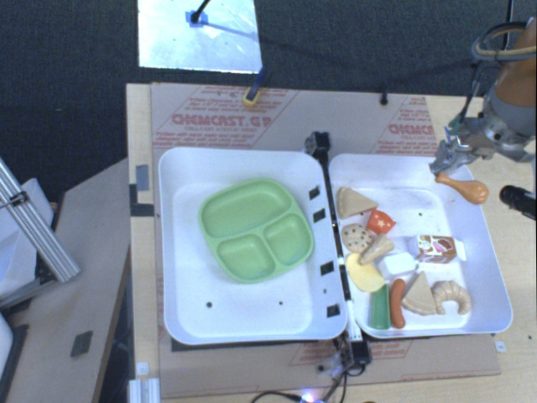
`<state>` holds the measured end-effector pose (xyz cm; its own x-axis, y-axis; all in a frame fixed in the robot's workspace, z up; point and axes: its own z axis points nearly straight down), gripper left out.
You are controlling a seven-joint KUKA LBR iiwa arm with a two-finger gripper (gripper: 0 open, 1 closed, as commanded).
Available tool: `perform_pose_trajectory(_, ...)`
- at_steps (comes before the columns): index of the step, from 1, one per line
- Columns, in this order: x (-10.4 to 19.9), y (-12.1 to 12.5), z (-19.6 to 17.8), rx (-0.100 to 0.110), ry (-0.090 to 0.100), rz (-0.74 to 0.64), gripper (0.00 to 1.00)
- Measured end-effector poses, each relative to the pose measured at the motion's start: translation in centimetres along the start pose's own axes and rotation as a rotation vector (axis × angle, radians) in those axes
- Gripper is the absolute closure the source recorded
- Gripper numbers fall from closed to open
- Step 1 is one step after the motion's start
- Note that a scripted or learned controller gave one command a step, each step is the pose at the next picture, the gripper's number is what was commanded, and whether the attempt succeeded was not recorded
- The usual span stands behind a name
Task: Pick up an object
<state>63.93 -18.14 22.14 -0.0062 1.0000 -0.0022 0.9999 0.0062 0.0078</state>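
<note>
While a green tray (256, 232) lay in the left bin (180, 309) and toy foods crowded the right bin (495, 305), the gripper (449, 159) hung over that bin's far right corner, fingers clamped on a drumstick (464, 188) raised above the rim.

Two shallow white bins, the left bin (180, 309) and the right bin (491, 288), look like smooth plastic with a soft sheen. A pale green divided plate (256, 229) appears to be matt plastic. The toy foods, among them a tan drumstick (464, 189) and a red sausage (398, 302), look like smooth moulded plastic. The tabletop (222, 117) is light wood-coloured board with red printed lettering. The hand (450, 154) looks like dull grey metal. Behind lies dark, rough-textured carpet (67, 74).
</note>
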Motion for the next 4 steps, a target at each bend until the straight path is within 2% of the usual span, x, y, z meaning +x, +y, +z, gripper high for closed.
perform_pose_trajectory(1, 0.0, 0.1, -0.4, 0.004, 0.001, -0.001, 1.00)
perform_pose_trajectory(3, 11.6, -0.5, 1.2, 0.008, 0.004, -0.004, 1.00)
perform_pose_trajectory(4, 17.3, -0.6, -0.7, 0.005, 0.004, -0.004, 1.00)
